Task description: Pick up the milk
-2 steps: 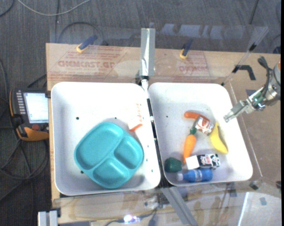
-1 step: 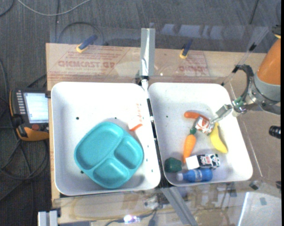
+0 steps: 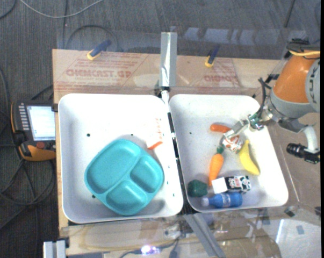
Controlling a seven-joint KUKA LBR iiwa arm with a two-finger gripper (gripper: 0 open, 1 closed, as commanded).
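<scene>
White with black cow patches, the milk (image 3: 232,184) is lying near the front of the right bin (image 3: 196,117), just above a blue bottle (image 3: 224,200) and beside a carrot (image 3: 216,165). The gripper (image 3: 242,128) is hovering over the bin's upper right part, near a banana (image 3: 249,159); whether it is parted or closed is impossible to tell. A teal tray (image 3: 124,176) is sitting in the left bin (image 3: 76,117).
</scene>
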